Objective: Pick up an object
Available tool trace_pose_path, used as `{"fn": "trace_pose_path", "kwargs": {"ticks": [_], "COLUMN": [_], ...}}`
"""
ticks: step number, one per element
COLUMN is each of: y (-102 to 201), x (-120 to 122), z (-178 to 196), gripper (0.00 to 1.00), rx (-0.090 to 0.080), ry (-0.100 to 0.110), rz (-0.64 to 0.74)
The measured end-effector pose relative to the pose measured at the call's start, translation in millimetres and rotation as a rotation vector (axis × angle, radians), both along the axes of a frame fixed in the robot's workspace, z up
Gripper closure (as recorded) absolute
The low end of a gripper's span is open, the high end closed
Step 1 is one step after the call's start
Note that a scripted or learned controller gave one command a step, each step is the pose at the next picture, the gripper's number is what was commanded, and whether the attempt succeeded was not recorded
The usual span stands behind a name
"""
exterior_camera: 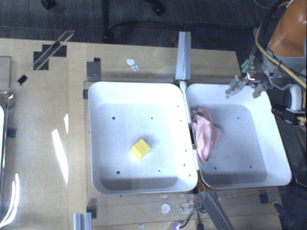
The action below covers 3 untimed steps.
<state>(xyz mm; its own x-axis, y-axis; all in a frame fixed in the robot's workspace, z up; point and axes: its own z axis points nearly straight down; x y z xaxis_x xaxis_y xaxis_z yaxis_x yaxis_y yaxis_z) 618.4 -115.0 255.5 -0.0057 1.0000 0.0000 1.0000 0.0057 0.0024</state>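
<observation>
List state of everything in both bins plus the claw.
Yellow block: lying loose in the left bin, untouched.
Pink cloth: crumpled against the left wall of the right bin, untouched.
Claw: open, holding nothing, over the right bin's far rim.

I see my gripper (pixel 245 88) hovering over the far rim of the right bin (pixel 268 176), its two fingers (pixel 233 88) spread apart with nothing between them. Below and left of the fingers, a pink cloth (pixel 206 132) lies crumpled against that bin's left wall. Farther left, a yellow block (pixel 141 149) sits in the left bin (pixel 110 128).
</observation>
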Motion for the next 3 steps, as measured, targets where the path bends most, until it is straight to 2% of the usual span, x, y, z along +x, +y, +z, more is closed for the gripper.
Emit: {"fn": "trace_pose_path", "kwargs": {"ticks": [1,2,3], "y": [-42.2,-6.5,-4.8], "x": [28.3,23.4,26.0], "z": [-131.0,-167.2,-154.4], "gripper": [0.00,0.00,1.00], "rx": [0.000,0.001,0.002], "ry": [0.002,-0.007,-0.013], "rz": [-0.080,-0.331,-0.325]}}
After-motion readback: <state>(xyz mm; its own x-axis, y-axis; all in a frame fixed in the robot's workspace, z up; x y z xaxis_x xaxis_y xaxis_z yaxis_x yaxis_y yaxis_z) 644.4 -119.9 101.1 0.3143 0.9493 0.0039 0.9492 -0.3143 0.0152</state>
